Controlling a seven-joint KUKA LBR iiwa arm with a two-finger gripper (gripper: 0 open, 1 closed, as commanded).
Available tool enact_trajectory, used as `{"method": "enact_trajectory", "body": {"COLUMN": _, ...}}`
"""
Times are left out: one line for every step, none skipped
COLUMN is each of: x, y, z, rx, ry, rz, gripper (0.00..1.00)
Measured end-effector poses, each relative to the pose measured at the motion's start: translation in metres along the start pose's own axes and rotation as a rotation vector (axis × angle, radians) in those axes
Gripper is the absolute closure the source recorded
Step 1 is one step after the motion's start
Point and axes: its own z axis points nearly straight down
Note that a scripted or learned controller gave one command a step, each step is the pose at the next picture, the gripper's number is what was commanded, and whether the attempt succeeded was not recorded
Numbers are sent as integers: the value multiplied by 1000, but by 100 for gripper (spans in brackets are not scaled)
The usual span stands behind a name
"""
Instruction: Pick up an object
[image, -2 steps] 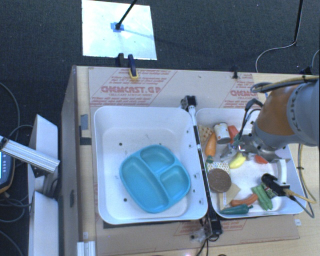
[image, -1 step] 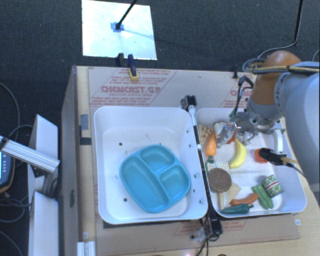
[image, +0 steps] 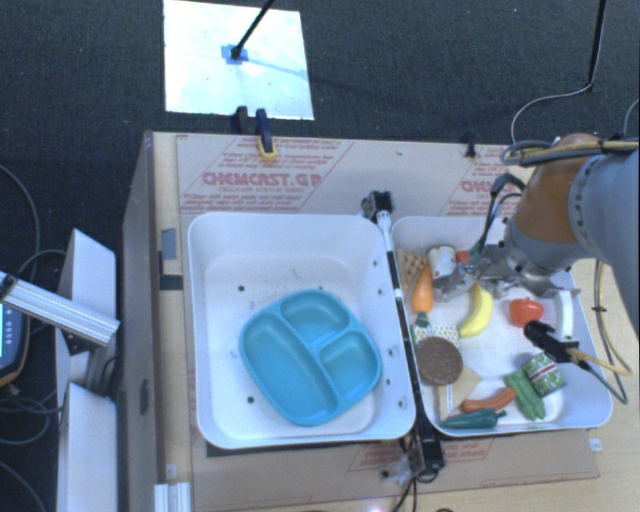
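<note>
I observed the blue divided plate alone in the left bin. In the right bin, the carrot and banana lay just beside the gripper, low among crowded items. I could not tell its state. Risk: crowding could cause a glancing, failed grasp.

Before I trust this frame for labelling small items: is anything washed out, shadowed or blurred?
Camera view: even overhead light, mostly sharp; the white bins' walls look bright, with faint detail; a pale panel on the floor glares; the blue plate casts only soft shadow; the gripper area near the banana is cluttered and slightly soft.
</note>
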Motion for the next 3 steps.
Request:
{"method": "enact_trajectory", "body": {"x": -42, "y": 43, "z": 6, "rx": 90, "ry": 11, "rz": -9, "gripper": 0}}
{"method": "enact_trajectory", "body": {"x": -9, "y": 3, "z": 0, "rx": 0, "ry": 1, "rz": 0, "gripper": 0}}
{"method": "enact_trajectory", "body": {"x": 2, "y": -21, "z": 0, "rx": 0, "ry": 1, "rz": 1, "gripper": 0}}
